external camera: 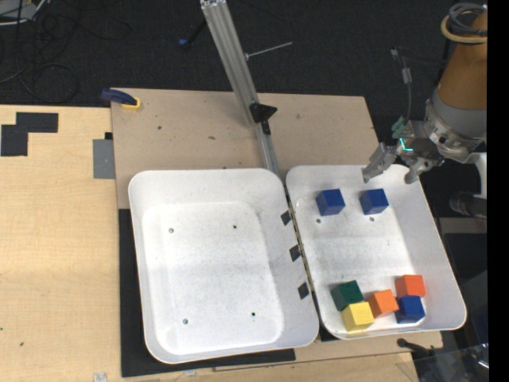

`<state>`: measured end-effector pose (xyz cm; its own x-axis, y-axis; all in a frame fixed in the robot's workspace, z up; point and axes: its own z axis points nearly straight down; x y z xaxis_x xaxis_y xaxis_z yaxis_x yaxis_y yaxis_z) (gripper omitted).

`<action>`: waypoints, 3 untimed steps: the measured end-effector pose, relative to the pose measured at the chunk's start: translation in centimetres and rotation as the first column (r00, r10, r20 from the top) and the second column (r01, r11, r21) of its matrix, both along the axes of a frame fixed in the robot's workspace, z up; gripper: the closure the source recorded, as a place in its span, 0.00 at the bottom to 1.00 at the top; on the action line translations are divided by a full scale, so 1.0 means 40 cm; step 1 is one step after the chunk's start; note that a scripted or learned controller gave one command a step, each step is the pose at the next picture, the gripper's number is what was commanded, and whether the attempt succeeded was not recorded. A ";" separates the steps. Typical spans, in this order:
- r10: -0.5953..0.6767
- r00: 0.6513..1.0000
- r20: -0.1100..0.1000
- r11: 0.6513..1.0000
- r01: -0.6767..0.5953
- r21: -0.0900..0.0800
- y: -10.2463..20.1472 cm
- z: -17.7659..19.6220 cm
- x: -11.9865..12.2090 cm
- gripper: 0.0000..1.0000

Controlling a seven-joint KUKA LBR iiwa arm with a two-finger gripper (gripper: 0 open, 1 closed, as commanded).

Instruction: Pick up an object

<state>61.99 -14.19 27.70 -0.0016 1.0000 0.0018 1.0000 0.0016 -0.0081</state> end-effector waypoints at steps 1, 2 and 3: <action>0.001 1.000 0.005 1.000 -0.001 -0.001 0.000 0.007 0.002 0.00; -0.001 1.000 0.000 1.000 0.001 -0.001 -0.001 -0.113 -0.021 0.00; -0.002 1.000 -0.002 1.000 0.002 0.000 0.013 -0.270 -0.037 0.00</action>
<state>60.51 -13.69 16.89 0.0004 1.0000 0.0022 0.9999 -0.0004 -0.0103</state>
